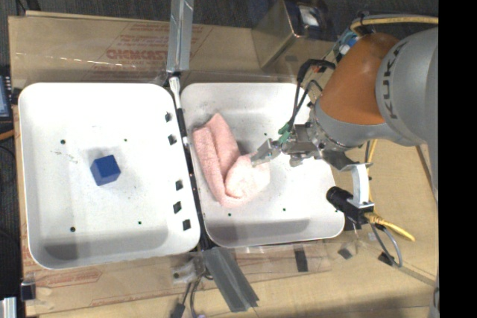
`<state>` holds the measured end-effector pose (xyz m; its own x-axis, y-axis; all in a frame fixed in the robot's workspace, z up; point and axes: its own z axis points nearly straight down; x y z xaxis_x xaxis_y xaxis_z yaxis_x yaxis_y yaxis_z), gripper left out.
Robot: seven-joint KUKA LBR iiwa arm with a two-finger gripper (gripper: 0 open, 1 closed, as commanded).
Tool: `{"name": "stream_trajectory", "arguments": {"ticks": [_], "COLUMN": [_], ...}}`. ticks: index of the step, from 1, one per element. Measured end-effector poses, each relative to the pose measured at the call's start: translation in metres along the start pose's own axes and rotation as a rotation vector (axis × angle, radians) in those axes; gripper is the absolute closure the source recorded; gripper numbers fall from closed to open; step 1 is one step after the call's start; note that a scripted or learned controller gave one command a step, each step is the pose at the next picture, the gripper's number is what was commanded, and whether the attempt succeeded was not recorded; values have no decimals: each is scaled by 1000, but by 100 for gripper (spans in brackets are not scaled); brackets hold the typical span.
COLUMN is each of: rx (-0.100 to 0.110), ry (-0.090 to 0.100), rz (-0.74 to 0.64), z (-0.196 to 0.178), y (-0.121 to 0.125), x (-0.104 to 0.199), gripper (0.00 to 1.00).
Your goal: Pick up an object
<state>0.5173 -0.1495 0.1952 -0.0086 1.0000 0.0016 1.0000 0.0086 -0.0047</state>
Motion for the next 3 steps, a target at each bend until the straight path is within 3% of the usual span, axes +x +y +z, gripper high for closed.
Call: {"name": "stream_trajectory", "arguments": {"ticks": [1,2,3], "rx": [-4,-1,-3], "ry": [-2,-1,-1], "rz": [5,-51,-139], "z": [103,103,103], "y": [83,30,86], "x": [3,8,40], "gripper": [0,0,0]}}
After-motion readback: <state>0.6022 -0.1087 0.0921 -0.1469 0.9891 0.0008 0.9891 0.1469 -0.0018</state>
